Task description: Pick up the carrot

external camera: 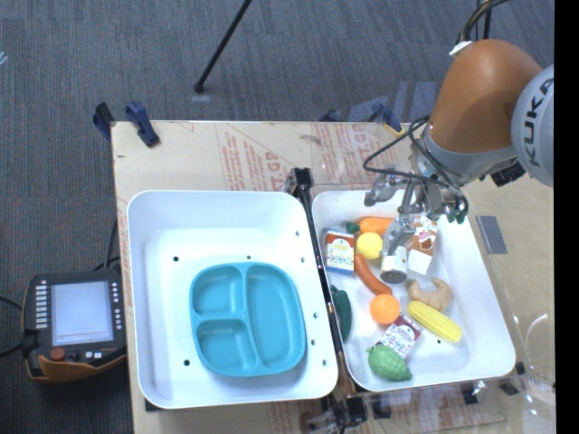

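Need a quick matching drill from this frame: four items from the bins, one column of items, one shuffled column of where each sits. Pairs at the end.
Items:
1. carrot
2. corn cob
3. blue divided plate
4. green broccoli

Places:
A. alone in the left bin
B. near front edge of the right bin, beside a small packet
C. right bin, slanting below the yellow lemon and above the orange ball
D. right side of the right bin, just below the ginger root

Pairs: 1-C, 2-D, 3-A, 4-B
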Controlling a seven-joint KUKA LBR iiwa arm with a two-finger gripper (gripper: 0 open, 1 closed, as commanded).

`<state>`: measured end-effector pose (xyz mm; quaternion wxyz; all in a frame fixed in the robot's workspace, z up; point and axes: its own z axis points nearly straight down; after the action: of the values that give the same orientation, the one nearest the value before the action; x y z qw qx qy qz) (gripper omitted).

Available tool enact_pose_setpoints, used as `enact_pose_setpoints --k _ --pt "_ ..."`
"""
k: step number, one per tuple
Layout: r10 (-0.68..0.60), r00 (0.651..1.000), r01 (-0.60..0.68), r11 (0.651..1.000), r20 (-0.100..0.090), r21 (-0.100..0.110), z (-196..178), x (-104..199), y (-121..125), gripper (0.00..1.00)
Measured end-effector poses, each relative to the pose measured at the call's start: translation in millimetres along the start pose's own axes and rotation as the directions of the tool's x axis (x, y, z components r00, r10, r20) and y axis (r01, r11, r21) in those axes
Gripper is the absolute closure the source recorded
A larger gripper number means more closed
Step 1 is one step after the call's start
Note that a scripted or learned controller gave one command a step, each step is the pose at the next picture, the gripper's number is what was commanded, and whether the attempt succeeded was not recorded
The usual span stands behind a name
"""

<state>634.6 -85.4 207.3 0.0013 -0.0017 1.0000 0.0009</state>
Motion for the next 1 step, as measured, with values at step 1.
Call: enact_pose_setpoints --k 1 --pt "-0.017 1.000 0.017 1.000 -0.006 -0.002 122.6 -8.4 6.4 0.00"
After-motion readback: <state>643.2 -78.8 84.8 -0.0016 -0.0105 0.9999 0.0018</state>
